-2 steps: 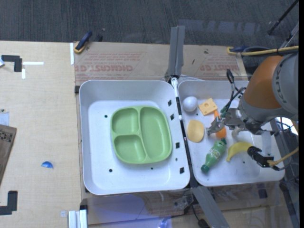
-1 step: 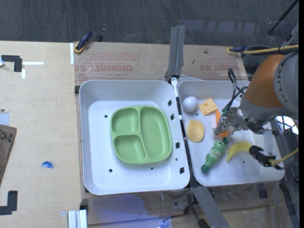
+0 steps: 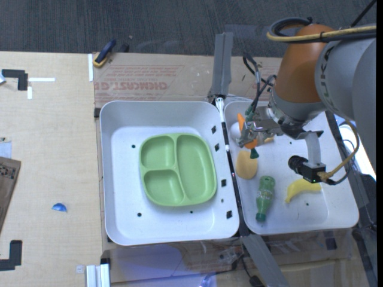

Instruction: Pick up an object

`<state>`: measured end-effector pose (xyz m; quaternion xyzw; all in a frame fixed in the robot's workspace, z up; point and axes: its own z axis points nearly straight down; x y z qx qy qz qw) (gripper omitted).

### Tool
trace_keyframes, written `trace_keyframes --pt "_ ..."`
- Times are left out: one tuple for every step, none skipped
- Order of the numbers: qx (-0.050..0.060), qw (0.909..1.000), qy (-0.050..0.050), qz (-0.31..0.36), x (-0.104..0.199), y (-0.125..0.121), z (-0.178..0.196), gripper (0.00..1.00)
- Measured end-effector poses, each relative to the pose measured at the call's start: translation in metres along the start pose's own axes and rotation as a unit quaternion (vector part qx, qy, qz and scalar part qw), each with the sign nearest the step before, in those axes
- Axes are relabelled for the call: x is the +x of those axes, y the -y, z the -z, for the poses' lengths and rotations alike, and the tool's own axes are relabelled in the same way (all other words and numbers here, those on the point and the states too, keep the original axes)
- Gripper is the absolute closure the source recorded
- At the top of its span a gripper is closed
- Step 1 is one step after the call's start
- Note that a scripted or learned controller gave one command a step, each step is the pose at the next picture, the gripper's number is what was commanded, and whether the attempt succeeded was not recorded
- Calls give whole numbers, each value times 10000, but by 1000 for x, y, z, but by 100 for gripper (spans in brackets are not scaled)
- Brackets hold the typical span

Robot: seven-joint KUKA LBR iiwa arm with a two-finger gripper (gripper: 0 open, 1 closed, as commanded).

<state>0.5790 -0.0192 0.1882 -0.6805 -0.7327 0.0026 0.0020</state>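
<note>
My gripper (image 3: 254, 131) is low over the far left part of the right bin (image 3: 335, 217), under the arm's orange band. An orange carrot-like object (image 3: 242, 122) with a green tip (image 3: 254, 154) lies right at the gripper and is partly hidden by it. A yellow-orange pear-shaped fruit (image 3: 246, 165) sits just in front of the gripper. A green bottle (image 3: 264, 198) lies nearer the front, and a yellow banana (image 3: 301, 189) lies to its right. A small white object (image 3: 234, 128) rests by the bin's left wall.
The left bin (image 3: 119, 214) holds a green three-compartment plate (image 3: 178, 169). A black cable fitting (image 3: 304, 167) hangs off the arm above the banana. Cardboard (image 3: 149, 79) lies behind the bins, and the wooden bench (image 3: 48, 160) stretches to the left.
</note>
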Motion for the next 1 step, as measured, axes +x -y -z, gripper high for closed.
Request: trace_keyframes --pt "-5 9985 9 547 -13 -12 0 100"
